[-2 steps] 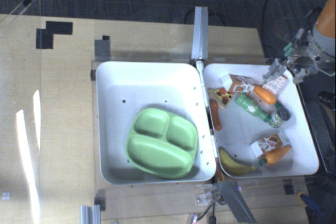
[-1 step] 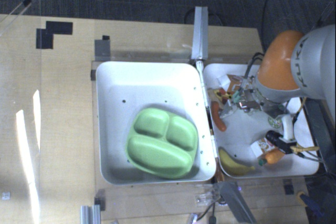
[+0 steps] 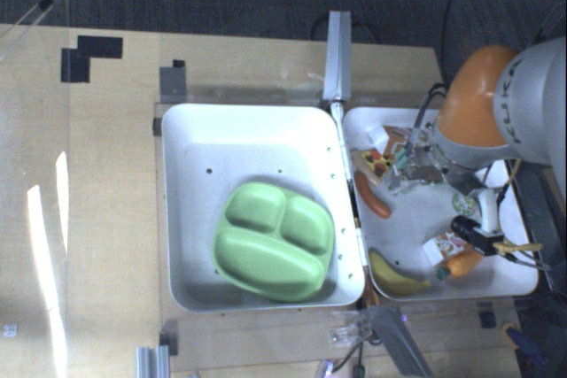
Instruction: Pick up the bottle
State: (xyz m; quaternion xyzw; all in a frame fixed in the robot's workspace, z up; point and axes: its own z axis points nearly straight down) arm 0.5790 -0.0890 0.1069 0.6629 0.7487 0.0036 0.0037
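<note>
The grey robot arm with an orange band (image 3: 496,102) reached in from the right and hid the far right corner of the right-hand shallow white bin (image 3: 425,217); its metal tool (image 3: 412,165) hung over the far left part of that bin, small and blurred against the clutter, so whether it was open or closed could not be told, and nothing could be seen in its grasp; just to its left lay a crumpled multicoloured packet (image 3: 376,160), too small to read, and below that a reddish-orange sausage (image 3: 374,196) beside the bin's left wall; what appeared to be the small orange bottle with a white end (image 3: 462,262) lay on its side near the bin's near right corner, its outline hard to make out; it sat well apart from the tool, to the tool's right and nearer the lower edge of the view, with bare bin floor between them; a yellow banana (image 3: 396,275) lay just left of the bottle along the near wall; the left-hand shallow white bin (image 3: 195,146) on the pale wooden worktop (image 3: 106,190) held a green divided plastic plate (image 3: 276,239).
</note>
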